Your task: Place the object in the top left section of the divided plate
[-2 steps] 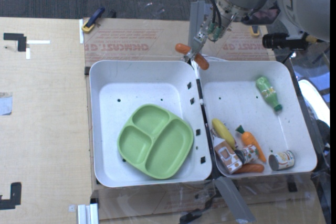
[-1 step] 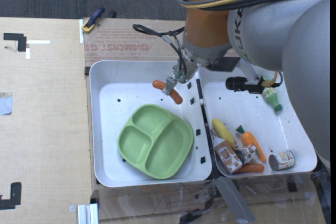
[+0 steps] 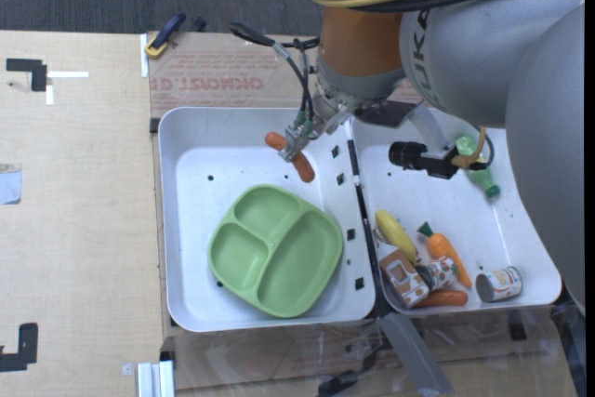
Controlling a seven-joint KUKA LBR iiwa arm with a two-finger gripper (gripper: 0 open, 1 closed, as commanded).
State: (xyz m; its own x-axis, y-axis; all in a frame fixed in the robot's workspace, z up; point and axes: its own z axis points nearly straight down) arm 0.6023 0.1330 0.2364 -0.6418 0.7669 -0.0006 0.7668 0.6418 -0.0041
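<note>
Overhead, the camera view looks down on a light wooden counter [image 3: 74, 200] carrying two shallow white bins side by side. The left bin [image 3: 186, 200] holds a green divided plate [image 3: 276, 249] with three sections, lying flat toward the bin's near half. Above the plate, near the bin's far right part, the tool [image 3: 299, 141] hangs at the end of the grey arm [image 3: 502, 42], below its orange band [image 3: 372, 5]. A small orange-red sausage [image 3: 290, 155] sits right at the tool's tips, one end showing to the left and the other below; the fingers seem closed around its middle, and it is apart from the plate, just beyond its far rim. The right bin [image 3: 521, 218] holds a yellow banana [image 3: 395, 233], an orange carrot [image 3: 442, 253], a small brown box [image 3: 402, 279], a tin can [image 3: 499, 284] and a green bottle [image 3: 476, 165].
</note>
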